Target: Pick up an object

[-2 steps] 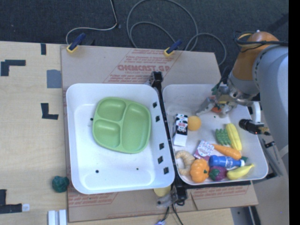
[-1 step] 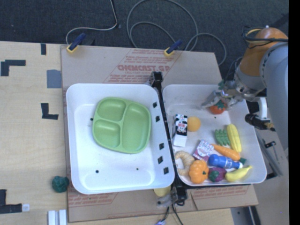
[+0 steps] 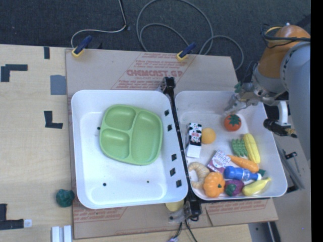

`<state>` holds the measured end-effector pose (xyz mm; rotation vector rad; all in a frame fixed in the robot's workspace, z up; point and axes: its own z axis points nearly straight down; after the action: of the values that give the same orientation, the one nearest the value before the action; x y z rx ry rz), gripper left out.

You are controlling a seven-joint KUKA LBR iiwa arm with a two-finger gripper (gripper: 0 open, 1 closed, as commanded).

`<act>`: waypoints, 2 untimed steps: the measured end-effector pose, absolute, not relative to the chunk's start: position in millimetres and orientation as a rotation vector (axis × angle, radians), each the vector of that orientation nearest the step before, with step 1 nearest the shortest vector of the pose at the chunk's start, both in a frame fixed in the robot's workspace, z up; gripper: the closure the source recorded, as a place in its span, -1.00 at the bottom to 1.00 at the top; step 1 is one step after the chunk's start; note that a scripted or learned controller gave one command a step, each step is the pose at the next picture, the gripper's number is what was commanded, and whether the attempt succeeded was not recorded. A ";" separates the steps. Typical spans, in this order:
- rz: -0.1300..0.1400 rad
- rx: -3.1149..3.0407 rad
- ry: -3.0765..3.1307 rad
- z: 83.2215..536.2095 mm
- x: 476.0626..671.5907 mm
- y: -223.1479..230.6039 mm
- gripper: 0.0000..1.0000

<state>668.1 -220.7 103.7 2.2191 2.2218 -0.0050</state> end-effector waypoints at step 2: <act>-0.003 2.219 2.225 87.4 619.2 -166.4 -1.00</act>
<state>619.2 -166.4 87.4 2.2186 2.2253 -0.0029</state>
